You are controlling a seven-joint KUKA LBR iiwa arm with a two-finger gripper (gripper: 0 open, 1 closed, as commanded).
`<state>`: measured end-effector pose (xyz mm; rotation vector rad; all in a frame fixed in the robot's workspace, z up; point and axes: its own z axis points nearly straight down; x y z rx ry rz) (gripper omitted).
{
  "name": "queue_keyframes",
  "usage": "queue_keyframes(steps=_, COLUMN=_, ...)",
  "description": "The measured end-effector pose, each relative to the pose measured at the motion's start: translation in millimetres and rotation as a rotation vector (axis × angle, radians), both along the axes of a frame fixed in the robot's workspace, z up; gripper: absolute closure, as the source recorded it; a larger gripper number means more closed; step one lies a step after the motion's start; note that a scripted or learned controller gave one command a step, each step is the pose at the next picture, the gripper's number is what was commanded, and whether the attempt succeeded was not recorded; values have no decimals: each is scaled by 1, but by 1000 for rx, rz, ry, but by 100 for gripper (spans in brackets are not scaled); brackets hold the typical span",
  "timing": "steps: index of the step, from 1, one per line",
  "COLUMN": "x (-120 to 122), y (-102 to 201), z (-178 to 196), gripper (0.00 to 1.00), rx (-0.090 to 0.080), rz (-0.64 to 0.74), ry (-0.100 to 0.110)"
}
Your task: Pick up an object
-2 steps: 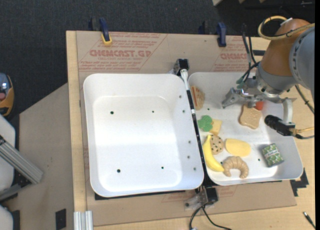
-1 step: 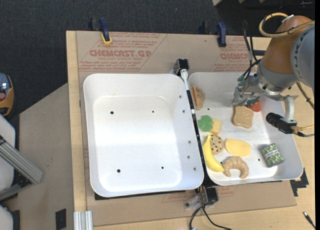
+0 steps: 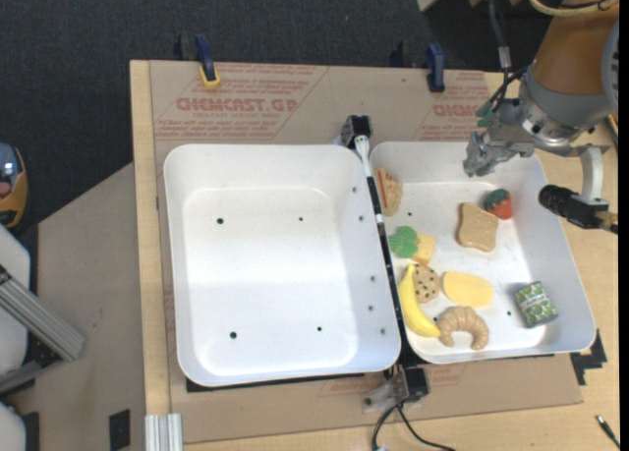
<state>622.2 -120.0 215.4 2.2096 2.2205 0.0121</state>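
My gripper hangs over the back of the right bin, a little above and left of a red strawberry. Nothing shows between its fingers. In that bin lie a slice of toast, a pizza slice, a green broccoli piece, a cheese cube, a cookie, a banana, a yellow oval piece, a croissant and a green box.
The left bin sits beside the right one on a cardboard sheet. Blue clamps hold the sheet at the back. The arm's orange band is at the upper right.
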Motion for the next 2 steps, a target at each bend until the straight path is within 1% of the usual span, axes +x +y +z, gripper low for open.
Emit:
queue_keyframes(steps=1, x=37, y=22, z=221, gripper=100, rx=-3, rz=-1, ry=-10)
queue_keyframes(steps=2, x=-27, y=-10, z=145, gripper=100, rx=2, rz=-10, ry=20)
